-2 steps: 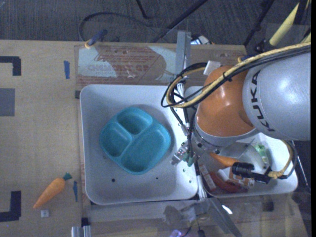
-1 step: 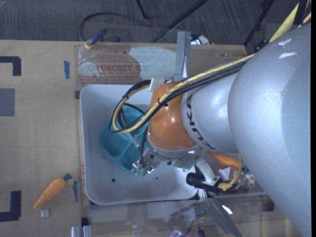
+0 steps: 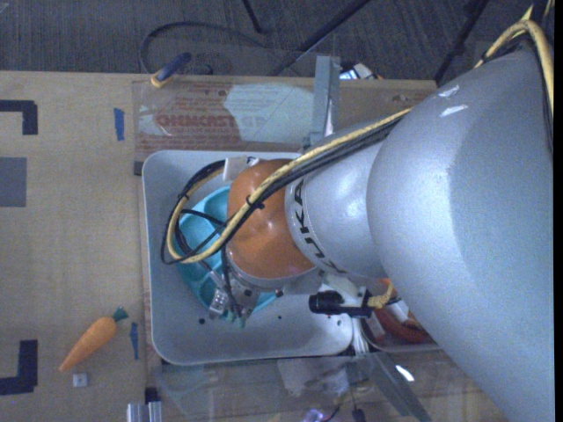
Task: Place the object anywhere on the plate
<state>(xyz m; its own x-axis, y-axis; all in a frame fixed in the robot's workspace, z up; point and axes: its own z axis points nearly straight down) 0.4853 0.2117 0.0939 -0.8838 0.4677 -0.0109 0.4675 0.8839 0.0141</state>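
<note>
The grey arm (image 3: 440,209) with its orange band (image 3: 264,222) reaches over the white bin (image 3: 158,262), covering most of the bin's interior. A turquoise plate (image 3: 195,231) lies inside the bin, largely hidden beneath the orange band. The gripper (image 3: 220,304) sits at the plate's lower edge, low over the bin floor; whether it is wide, narrow or holding anything cannot be told. A toy carrot (image 3: 88,343) lies on the wooden bench (image 3: 70,236) outside the bin, beyond the bin's left wall and well apart from the plate. Black and yellow cables (image 3: 198,214) loop across the plate.
</note>
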